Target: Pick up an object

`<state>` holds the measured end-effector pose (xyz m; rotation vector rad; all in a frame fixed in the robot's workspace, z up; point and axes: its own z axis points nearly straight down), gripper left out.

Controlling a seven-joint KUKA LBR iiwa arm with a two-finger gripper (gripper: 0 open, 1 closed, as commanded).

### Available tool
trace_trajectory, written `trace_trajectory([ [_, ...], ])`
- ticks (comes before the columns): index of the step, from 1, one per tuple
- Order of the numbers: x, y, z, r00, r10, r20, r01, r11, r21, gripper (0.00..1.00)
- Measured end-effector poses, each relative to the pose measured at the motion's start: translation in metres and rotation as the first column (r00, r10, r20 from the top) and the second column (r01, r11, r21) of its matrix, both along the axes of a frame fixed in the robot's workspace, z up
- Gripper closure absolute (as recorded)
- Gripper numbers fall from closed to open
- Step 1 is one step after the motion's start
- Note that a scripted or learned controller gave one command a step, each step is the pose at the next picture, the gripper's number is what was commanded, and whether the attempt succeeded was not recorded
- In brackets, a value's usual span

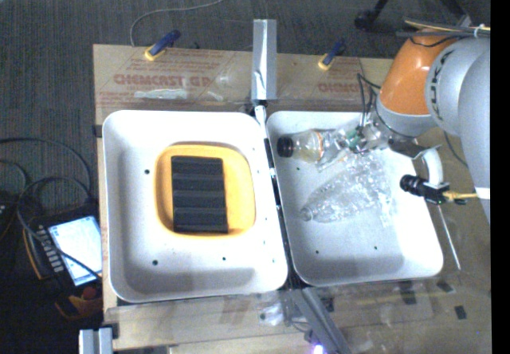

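Clear plastic bottle (pixel 319 143) in right bin (pixel 414 261), gripper (pixel 371 135) just beside it.

The grey arm with its orange band (pixel 414 77) is cut off by the top right of the frame, and its bulk hides the gripper at the far corner of the right-hand shallow white bin (pixel 414 261), so the fingers cannot be made out. The clear plastic bottle with a dark cap (pixel 307 145) runs under that wrist, its far end hidden, and the crumpled clear plastic wrap (pixel 351 193) beside it is perhaps one piece, its outline too faint to tell.
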<state>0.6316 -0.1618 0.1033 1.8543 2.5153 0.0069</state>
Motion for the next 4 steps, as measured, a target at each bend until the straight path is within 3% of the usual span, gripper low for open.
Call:
trace_trajectory([
  [1, 0.023, 0.009, -0.001, 0.999, 0.009, -0.043, -0.009, 1.0, -0.011, 0.0],
  [2, 0.031, 0.002, -0.001, 0.997, 0.048, -0.059, -0.047, 0.999, 0.008, 0.0],
  [3, 0.031, -0.047, -0.002, 0.987, -0.14, -0.085, 0.143, 0.989, 0.024, 0.0],
  [4, -0.022, -0.047, 0.03, 0.988, -0.151, -0.016, 0.151, 0.989, 0.004, 0.0],
])
